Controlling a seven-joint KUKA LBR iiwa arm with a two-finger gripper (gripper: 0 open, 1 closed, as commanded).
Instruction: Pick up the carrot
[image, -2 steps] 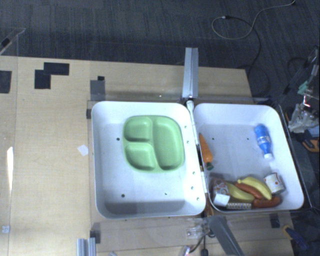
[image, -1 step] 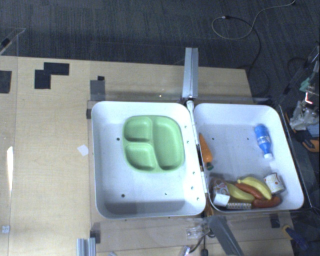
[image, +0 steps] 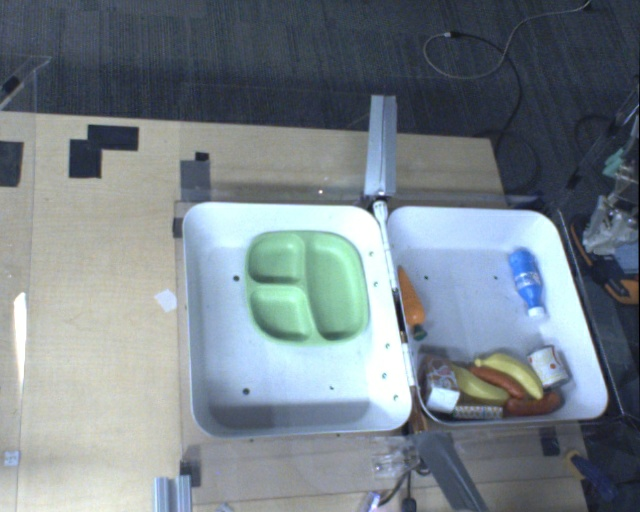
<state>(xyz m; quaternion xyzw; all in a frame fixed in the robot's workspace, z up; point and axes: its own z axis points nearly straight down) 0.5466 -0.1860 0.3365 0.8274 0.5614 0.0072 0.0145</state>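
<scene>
The carrot (image: 410, 298) is a small orange piece with a green end. It lies against the left wall of the right bin (image: 470, 235), running along the divider between the two bins. It lies apart from the other items in that bin.
A green divided plate (image: 307, 285) sits in the left bin (image: 215, 330). In the right bin, a blue bottle (image: 526, 281) lies at the far right. Along its near wall are a banana (image: 510, 371), red sausages (image: 505, 392), a small carton (image: 549, 366) and a packet (image: 441, 386).
</scene>
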